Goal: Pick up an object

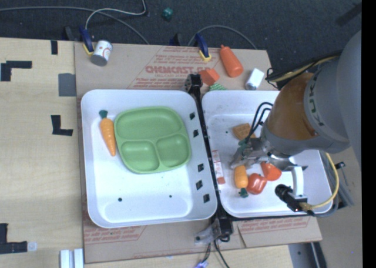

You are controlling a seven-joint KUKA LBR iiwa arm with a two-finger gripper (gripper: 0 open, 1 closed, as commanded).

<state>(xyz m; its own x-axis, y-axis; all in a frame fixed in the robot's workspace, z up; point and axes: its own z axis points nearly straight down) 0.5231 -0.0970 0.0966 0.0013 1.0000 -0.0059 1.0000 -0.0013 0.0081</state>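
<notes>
I count 2 white bins: left bin (94, 202) w/ 1 green divided plate (153, 138) and 1 toy carrot (107, 134) just left of it, long axis roughly up-down the view, green top toward the far side. Right bin (226, 111) has 1 yellow-orange piece (240, 177), 2 red pieces (257, 184) (271, 171) touching, 1 tan bit (241, 131). Gripper (247, 154) sits just over that cluster; can't tell if it's open or gripping anything. Outside the bins: 1 orange bottle-like toy (231, 61), 1 small can (101, 52).
</notes>
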